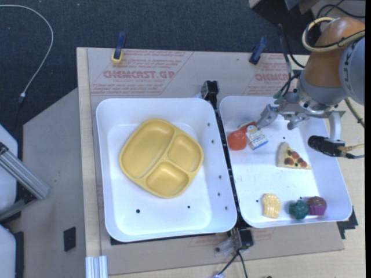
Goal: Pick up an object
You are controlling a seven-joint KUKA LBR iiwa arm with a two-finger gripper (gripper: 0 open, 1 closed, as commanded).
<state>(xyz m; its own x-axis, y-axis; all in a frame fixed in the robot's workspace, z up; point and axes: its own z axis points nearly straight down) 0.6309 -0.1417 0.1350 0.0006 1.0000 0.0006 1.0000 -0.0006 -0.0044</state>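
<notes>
My gripper (282, 116) sits over the far part of the right bin (333, 181), fingers (267, 116) spread wide with nothing between them. Just left of and nearer than the left finger: a small white-and-blue carton (256, 137), touching a red-orange toy piece (237, 139) at the bin's left wall. Pizza slice (291, 157) lies mid-bin, apart from both. Along the near edge: a pale yellow toy (271, 205), then a green piece (299, 209) touching a purple one (316, 204). Left bin (116, 213) carries a yellow divided plate (161, 157), three compartments, lying flat near its centre.
</notes>
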